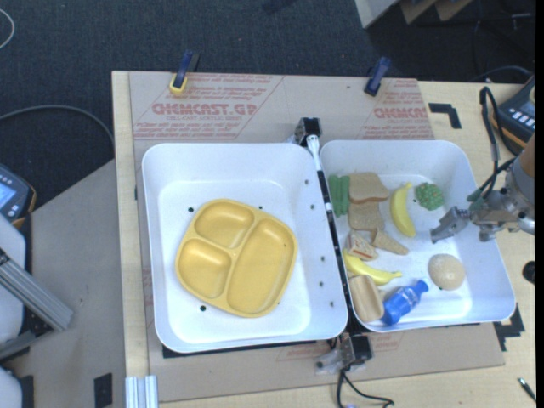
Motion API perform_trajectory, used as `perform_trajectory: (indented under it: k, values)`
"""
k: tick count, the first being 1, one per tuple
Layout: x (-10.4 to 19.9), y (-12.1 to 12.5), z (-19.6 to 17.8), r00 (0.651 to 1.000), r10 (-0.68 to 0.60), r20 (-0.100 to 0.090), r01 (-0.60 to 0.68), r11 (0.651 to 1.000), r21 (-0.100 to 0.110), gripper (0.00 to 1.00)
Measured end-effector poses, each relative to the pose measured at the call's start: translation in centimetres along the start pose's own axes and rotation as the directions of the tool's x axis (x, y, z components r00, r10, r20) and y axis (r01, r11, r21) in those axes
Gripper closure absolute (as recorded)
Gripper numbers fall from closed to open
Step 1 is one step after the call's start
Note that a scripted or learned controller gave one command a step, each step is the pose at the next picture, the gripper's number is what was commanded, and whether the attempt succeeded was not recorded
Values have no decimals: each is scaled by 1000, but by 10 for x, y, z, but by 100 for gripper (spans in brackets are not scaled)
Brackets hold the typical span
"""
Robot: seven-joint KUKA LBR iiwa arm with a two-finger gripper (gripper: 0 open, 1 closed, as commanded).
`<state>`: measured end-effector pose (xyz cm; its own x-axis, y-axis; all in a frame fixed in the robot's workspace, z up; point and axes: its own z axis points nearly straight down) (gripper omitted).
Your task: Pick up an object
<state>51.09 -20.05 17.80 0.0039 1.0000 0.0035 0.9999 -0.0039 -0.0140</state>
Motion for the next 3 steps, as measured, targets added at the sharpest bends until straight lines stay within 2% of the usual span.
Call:
perform_trajectory:
  k: [1,3]
  values:
    - [0,3,-7,1000,-4,4,4,1000,-14,0]
    - [2,13,92,1000,-4,1,4,1000,-9,0]
